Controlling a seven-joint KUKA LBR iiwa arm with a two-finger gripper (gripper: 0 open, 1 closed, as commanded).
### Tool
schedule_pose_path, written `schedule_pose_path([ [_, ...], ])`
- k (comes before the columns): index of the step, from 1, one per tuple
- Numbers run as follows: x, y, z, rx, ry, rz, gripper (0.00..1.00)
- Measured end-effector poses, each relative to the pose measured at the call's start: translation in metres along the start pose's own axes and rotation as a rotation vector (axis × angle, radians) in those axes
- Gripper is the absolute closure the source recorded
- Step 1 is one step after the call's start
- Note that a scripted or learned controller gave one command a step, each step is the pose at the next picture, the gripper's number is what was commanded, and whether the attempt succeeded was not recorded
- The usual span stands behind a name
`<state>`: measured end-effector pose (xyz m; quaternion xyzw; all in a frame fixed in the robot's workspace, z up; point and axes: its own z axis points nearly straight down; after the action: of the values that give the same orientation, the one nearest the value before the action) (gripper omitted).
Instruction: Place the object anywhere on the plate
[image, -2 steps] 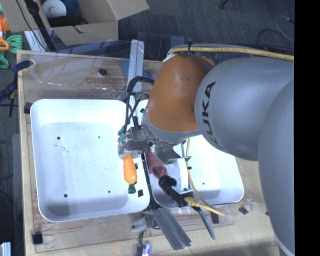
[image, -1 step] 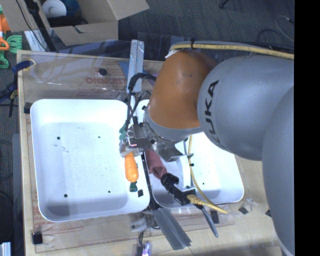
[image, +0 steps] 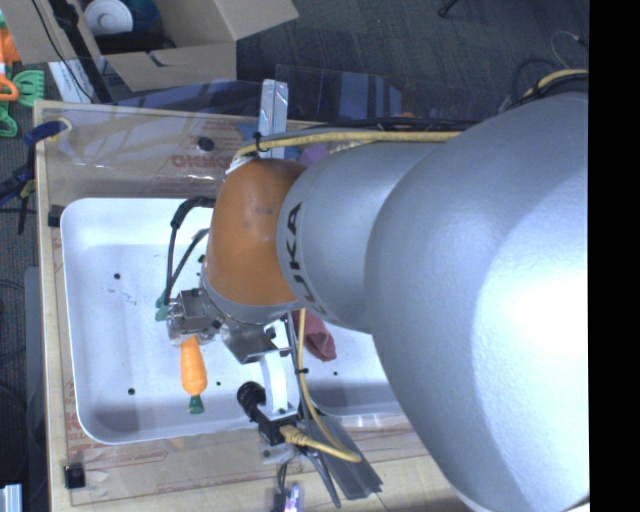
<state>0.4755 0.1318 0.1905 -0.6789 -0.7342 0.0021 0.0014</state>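
A small orange toy carrot with a green tip (image: 193, 372) lies or hangs in the left shallow white plastic bin (image: 90, 300), its top end right at the pincer (image: 186, 325) of the grey, orange-banded arm (image: 400, 260); whether the pincer has closed on it cannot be told. This looks like the pick-up step, and the next move calls for a confirmed hold and a lift clear of the bin's raised rim. Open floor lies left of the carrot, while a dull pink object (image: 320, 340) sits just beyond, partly under the arm.

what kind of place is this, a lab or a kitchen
Most likely a robotics lab or test bench, not a kitchen: a grey industrial arm reaches over a shallow white bin holding a toy carrot, with cardboard boxes behind.
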Motion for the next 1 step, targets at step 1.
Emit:
schedule_pose_path([
  [1,-0.0720,-0.0043,-0.0048,-0.002,0.001,-0.233,1.00],
])
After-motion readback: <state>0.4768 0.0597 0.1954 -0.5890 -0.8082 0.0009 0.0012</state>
